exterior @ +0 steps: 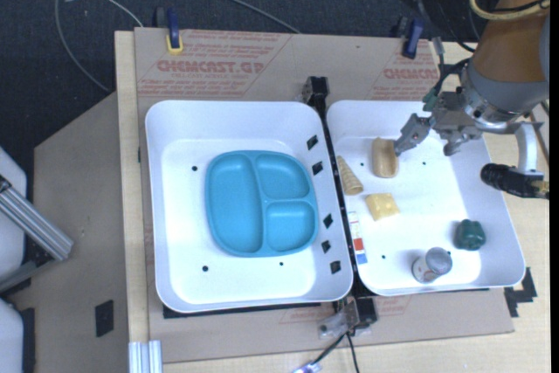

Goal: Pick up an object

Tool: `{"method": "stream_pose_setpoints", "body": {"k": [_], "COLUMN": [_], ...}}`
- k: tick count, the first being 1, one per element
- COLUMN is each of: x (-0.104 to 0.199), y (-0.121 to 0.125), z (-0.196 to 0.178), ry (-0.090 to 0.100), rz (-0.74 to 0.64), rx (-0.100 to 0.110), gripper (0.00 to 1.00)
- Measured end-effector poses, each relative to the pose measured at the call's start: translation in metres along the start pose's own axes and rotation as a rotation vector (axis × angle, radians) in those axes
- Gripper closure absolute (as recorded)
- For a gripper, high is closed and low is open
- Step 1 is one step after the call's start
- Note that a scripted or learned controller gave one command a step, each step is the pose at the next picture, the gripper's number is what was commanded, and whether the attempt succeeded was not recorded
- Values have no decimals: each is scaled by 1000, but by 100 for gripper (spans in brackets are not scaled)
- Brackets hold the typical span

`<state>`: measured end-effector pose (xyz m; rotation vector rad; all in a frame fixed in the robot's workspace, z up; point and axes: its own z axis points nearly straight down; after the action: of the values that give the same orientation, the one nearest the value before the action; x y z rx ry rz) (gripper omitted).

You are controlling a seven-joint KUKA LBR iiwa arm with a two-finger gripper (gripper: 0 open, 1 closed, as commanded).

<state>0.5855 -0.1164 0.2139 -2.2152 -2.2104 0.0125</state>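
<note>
The gripper (433, 135) hangs over the right bin (489, 214) toward its 12 o'clock rim, its two fingers spread apart with nothing between them. One fingertip (409, 140) sits just at 1 o'clock of a tan bread-like piece (383, 158); whether it touches that piece is hard to judge from this slant. The other finger (456, 142) points down over bare white floor. The arm (511, 39) enters from 3 o'clock, and its upper part is cut off by the frame edge.

In the right bin, a ridged cone-shaped piece (349, 176) lies at 9 o'clock against the dividing wall. A pale yellow block (382, 206) rests near the centre. A dark green object (470, 234) lies at 4 o'clock; its shape is too blurred to name. A small silver can (432, 265) stands at 6 o'clock close to the rim.

The left bin (175, 144) holds a blue divided plate (260, 203) in its middle. Black clips (314, 89) join the bins along their shared edge.
</note>
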Motion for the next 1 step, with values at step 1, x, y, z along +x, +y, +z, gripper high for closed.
{"method": "stream_pose_setpoints", "body": {"k": [1], "x": [0], "y": [3], "z": [-7], "ry": [-2], "rz": [-3], "rx": [-13], "gripper": [0]}}
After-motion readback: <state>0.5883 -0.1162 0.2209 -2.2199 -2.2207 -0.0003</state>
